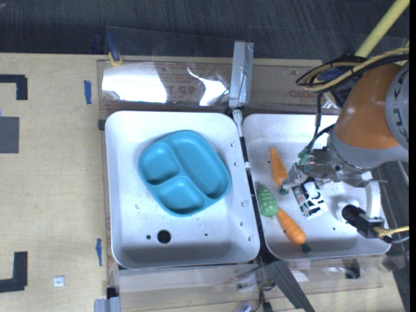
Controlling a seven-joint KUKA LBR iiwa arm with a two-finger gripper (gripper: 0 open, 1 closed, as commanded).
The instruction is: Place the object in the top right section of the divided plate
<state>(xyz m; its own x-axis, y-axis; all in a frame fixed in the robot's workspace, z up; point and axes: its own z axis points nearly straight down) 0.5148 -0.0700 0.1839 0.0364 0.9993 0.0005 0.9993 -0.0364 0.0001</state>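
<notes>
Lying between carrots (278, 166), fingers (290, 181), beside broccoli (266, 200)

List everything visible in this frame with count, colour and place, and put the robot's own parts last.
divided plate: 1, blue, three sections, in the middle of the left bin
left bin: 1, white, left half of the bench
right bin: 1, white, beside the left bin
carrots: 2, orange; one in the right bin's upper left, the other lower down near its front edge
green object: 1, green, at the right bin's left wall, between the two carrots
black spot: 1, on the left bin's floor, in front of the plate
arm: 1, grey with an orange band, over the right bin
gripper: 1, low over the right bin, between the carrots
</notes>
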